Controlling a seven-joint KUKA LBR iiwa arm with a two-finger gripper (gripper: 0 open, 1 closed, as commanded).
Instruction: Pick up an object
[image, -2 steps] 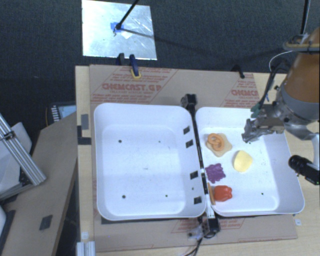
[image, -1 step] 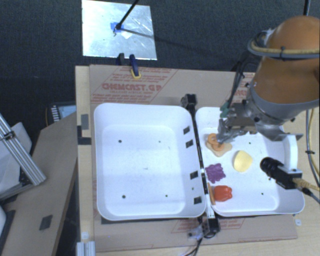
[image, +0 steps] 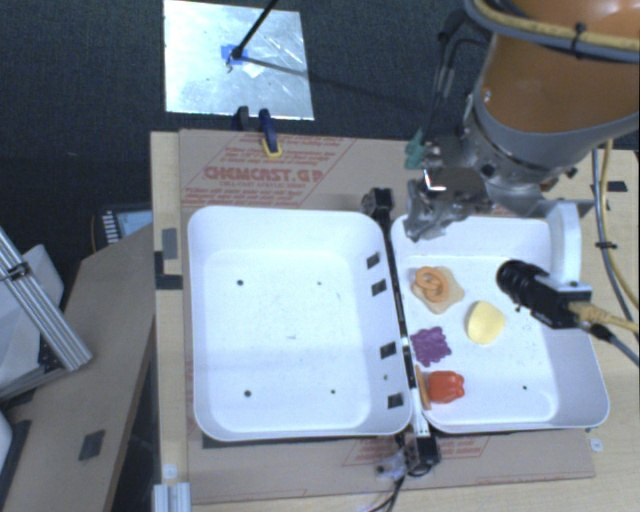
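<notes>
The right bin (image: 560, 395) holds several small items. An orange pretzel-like piece (image: 436, 284) lies near its upper left. A yellow piece (image: 486, 322) rests in the middle. A purple cluster (image: 432, 345) lies by the left wall, and a red pepper-like piece (image: 445, 386) sits below it. My gripper (image: 428, 218) hangs over the bin's upper left corner, above the orange piece and apart from it. Nothing shows between its fingers.
The left bin (image: 215, 240) stands beside the right one, joined along a black clipped divider (image: 392, 300). A black camera-like unit (image: 535, 290) on a white bracket juts over the right bin. Cables (image: 610, 325) run off to the right. A metal sheet (image: 238, 58) lies behind the bench.
</notes>
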